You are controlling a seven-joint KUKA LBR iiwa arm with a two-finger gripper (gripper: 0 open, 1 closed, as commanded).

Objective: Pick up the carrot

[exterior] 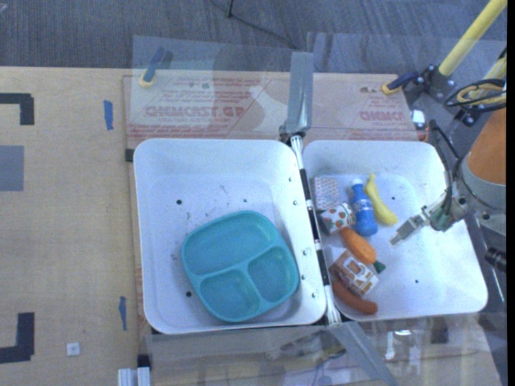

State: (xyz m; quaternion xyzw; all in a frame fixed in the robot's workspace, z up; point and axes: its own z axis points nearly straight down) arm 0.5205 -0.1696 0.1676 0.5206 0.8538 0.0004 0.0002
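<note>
Sausage [355, 300] lowest; orange carrot [359, 248] (green-tipped) above it; gripper [412, 227] fingers apart, empty.

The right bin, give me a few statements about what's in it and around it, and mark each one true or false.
1. The carrot lies in the right bin. True.
2. The gripper holds the carrot. False: it hangs over bare bin floor to the carrot's right, nothing between its fingers.
3. The teal plate sits in the left bin. True.
4. The banana lies on the teal plate. False: it lies in the right bin, beside the blue bottle.
5. The hot dog lies nearer the front wall than the carrot. True.
</note>
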